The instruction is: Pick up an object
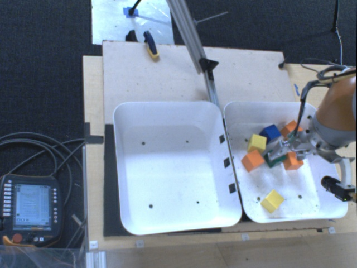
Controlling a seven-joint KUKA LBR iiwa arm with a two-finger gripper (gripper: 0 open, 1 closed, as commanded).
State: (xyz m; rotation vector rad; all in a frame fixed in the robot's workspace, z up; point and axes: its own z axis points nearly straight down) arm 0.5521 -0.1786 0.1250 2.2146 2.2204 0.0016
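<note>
The right bin [312, 202] holds several small blocks. A yellow block [257, 143], a blue block [271, 132] and an orange block [289, 128] lie toward its back. In the middle of the bin, an orange block [252, 161], a dark green block [274, 161] and another orange block [293, 161] sit close together. A second yellow block [273, 201] lies alone near the front. My gripper [282, 149] hangs low over this cluster, right above the green block, and its tip is too small to read. The arm's orange band [339, 108] is at the right edge.
The left bin [167, 166] sits beside the right one, and their rims meet at the middle. A slanted metal pole [187, 24] reaches down to the bins' back edge. A blue and yellow tool [150, 44] lies on the board behind. A teach pendant [30, 208] with cables sits at lower left.
</note>
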